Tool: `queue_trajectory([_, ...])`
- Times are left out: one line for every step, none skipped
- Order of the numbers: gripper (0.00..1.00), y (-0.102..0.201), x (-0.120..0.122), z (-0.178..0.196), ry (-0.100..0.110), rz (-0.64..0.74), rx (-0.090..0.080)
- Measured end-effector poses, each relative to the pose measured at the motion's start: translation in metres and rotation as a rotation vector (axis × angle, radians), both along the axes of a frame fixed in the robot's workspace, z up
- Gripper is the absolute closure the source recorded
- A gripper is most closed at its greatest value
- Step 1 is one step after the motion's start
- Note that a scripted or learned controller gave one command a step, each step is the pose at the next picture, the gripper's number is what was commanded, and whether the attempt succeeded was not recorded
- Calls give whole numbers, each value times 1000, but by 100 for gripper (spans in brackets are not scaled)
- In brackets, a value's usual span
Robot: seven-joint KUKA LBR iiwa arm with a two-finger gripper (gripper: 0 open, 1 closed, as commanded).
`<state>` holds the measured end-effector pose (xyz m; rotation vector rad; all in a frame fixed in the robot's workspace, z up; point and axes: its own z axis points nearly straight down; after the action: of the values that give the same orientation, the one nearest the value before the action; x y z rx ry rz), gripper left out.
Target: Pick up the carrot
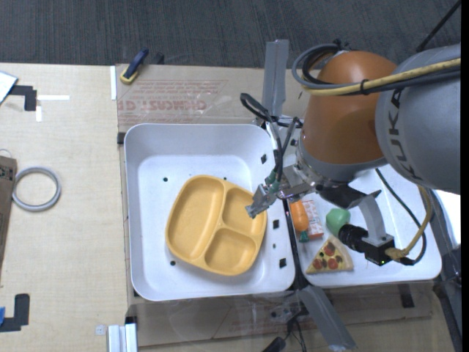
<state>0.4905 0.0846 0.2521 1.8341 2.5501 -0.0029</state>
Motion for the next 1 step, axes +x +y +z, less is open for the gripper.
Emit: queue_trajectory([0,-10,-10,-61,1,393,1])
